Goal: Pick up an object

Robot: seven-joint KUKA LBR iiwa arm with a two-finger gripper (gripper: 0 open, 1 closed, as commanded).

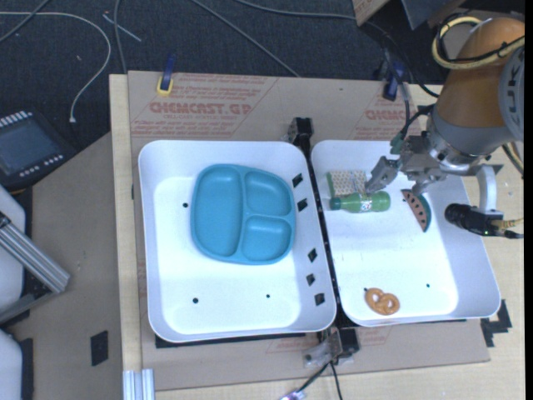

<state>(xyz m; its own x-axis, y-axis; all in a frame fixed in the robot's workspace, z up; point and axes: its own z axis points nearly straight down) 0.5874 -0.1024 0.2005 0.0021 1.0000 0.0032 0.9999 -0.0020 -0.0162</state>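
Camera view, looking down at a slant, has the gripper [391,172] low over the upper part of the right bin [466,294], its 2 grey metal fingers slightly spread and nothing visible between them. Just beside and below the fingertips lies a green bottle [361,202] on its side, cylindrical, with a pale label around its middle; whether a finger touches it cannot be told. Behind the bottle, toward the bin's far wall, sits a small pale square pad [346,181] with a dotted, mesh-like texture. To the right of the bottle, near the wrist, lies a curved wedge like a watermelon slice [418,209], red with a dark green rim. Well apart, near the bin's front edge, rests a brown twisted pretzel [382,301]. Above the gripper rises the arm [479,82], grey and rounded, with a glossy orange band. The left bin [166,290], smooth white plastic with rounded corners, holds a light blue plate [243,213] of rounded outline split into 3 compartments. Both bins sit on a flat brown cardboard sheet [233,107] printed with red lettering, and thin pale cables [100,32] trail across the dark floor beyond.
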